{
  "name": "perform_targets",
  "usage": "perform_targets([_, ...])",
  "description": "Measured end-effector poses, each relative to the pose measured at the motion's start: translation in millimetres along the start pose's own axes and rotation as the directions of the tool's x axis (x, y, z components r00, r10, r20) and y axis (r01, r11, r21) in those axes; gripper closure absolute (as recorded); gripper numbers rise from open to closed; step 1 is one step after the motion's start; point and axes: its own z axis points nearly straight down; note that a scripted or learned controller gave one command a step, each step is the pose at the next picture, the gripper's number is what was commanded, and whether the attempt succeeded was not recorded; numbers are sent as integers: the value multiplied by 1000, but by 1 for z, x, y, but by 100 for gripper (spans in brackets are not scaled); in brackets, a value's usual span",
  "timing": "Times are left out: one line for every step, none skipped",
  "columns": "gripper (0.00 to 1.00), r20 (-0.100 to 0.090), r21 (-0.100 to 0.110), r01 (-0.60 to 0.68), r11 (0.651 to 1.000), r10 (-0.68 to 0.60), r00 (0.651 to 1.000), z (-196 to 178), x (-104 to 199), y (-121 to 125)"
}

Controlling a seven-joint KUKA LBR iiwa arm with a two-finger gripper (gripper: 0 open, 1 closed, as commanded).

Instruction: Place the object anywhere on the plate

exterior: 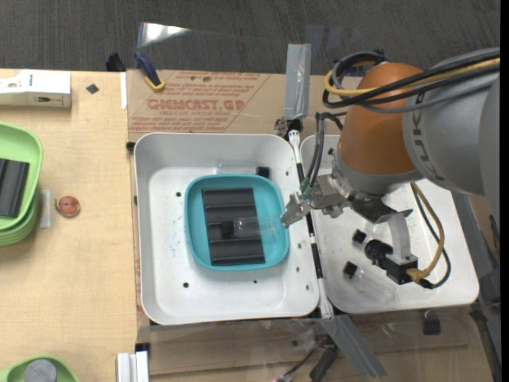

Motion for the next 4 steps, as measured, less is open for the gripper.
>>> perform_targets([0,0,0,0,1000,0,1000,0,0,0])
perform_targets([0,0,0,0,1000,0,1000,0,0,0])
perform_targets([0,0,0,0,1000,0,1000,0,0,0])
perform_targets([0,0,0,0,1000,0,1000,0,0,0])
